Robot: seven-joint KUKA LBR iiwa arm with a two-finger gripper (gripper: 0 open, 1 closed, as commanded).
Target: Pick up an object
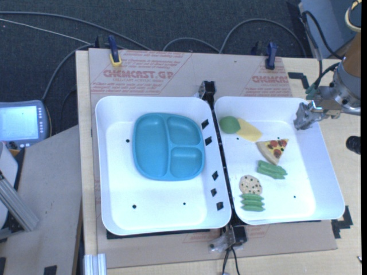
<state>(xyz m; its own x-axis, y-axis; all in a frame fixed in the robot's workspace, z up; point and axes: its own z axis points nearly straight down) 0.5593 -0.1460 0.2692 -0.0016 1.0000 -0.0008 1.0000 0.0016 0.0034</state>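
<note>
**Gripper at the right bin's far corner, food items lying apart from it**

While the arm (350,79) reaches in from the right, its gripper (304,118) hangs over the upper right corner of the right bin (327,182). Whether it is open or closed I cannot tell, and nothing is seen in it. Inside this bin lie a green round piece (229,124) touching a yellow piece (249,131), a pizza slice (273,149), a green pod (270,169), a cookie (250,184) and a green ridged piece (252,202) just below it. All lie well apart from the gripper. A blue divided tray (168,146) rests in the left bin (114,199).
</note>
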